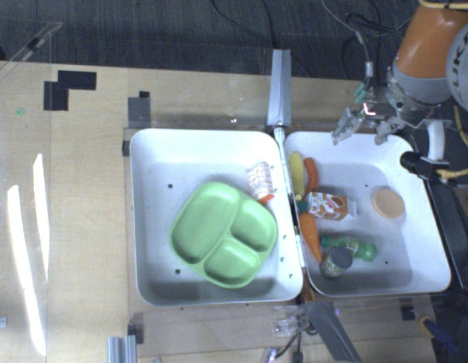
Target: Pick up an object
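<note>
Camera view showed the gripper (364, 128) hanging over the far rim of the right bin (426, 271), its two fingers spread apart with nothing between them. Inside that bin lay a yellow banana (296, 172) beside a red sausage (311, 175), a small juice carton (327, 206), an orange carrot (311, 237), a green bottle (353, 246) touching a dark tin can (337, 262), and a tan round cookie (388, 202) apart from the rest. The left bin (147, 203) bore a green divided plate (224, 234) and a small white-and-red packet (260, 182).

Grey arm (426, 82), orange band (426, 40)
</note>
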### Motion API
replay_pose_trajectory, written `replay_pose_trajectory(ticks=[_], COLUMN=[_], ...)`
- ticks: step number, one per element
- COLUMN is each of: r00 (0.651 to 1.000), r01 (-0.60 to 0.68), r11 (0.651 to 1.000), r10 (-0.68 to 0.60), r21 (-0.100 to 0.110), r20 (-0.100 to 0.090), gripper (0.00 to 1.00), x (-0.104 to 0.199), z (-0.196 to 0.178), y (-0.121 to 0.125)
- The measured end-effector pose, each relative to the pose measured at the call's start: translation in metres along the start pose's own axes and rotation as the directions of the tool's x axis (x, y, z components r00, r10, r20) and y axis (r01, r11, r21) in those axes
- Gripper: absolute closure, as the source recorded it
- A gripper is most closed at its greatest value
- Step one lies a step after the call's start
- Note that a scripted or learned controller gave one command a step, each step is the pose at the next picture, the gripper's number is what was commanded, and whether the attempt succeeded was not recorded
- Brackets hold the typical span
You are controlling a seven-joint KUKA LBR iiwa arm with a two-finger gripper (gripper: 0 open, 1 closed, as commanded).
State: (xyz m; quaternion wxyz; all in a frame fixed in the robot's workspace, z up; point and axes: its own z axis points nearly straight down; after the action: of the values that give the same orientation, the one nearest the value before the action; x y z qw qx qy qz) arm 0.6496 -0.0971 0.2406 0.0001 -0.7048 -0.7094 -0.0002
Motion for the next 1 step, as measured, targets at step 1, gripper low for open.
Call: replay_pose_trajectory(ticks=[1], r00=[0.987], r01=[0.162], r11=[0.987], r10=[-0.162], r21=[-0.003], r20=[0.001], gripper=[0.0], x=[0.0044], z=[0.1435], y=[0.0002])
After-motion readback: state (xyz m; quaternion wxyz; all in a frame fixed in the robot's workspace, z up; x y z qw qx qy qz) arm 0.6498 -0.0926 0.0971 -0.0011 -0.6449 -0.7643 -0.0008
